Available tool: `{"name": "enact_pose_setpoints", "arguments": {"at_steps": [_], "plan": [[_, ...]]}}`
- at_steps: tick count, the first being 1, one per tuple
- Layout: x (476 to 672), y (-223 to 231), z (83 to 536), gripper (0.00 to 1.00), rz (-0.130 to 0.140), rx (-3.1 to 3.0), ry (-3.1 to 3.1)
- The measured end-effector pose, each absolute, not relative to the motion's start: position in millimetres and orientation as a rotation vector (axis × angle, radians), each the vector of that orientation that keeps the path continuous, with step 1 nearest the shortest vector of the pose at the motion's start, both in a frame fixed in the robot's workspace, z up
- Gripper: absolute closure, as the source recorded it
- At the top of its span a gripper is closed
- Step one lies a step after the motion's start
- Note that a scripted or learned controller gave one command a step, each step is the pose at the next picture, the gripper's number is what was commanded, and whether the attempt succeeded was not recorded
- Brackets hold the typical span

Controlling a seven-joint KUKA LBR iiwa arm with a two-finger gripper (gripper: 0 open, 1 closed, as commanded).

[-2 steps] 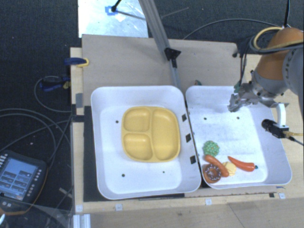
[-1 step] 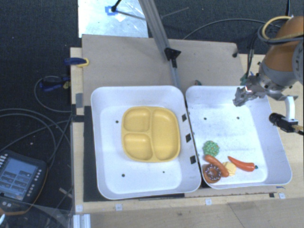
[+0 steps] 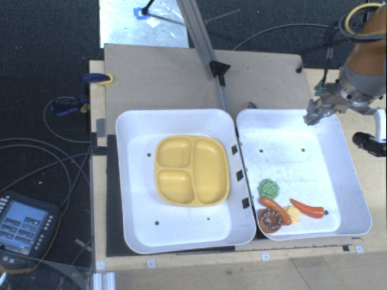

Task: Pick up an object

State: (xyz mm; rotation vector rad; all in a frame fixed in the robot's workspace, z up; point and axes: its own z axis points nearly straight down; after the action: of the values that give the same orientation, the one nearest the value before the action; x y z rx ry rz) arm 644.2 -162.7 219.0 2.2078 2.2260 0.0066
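In the camera view the gripper [image 3: 314,115] hangs at the upper right of the frame, over the top right corner of the right bin [image 3: 302,141], and whether it is spread or pressed together I cannot tell; nothing shows in its grip. The toys lie well apart from it at the lower right of the frame, along that bin's bottom edge: a green ball [image 3: 269,189], a sausage [image 3: 276,209] across a donut [image 3: 269,221], a small yellow piece [image 3: 292,212] and a chili [image 3: 308,208]. A yellow tray [image 3: 192,170] sits in the left bin [image 3: 136,222].
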Motion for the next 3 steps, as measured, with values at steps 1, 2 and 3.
{"name": "enact_pose_setpoints", "arguments": {"at_steps": [1, 2, 3], "plan": [[646.2, -163, 274, 1.00, 0.008, 2.207, 2.224], [619.2, -120, 275, 1.00, 0.002, 2.211, 2.232], [589.6, -70, 269, 1.00, 0.002, 2.212, 2.234]]}}
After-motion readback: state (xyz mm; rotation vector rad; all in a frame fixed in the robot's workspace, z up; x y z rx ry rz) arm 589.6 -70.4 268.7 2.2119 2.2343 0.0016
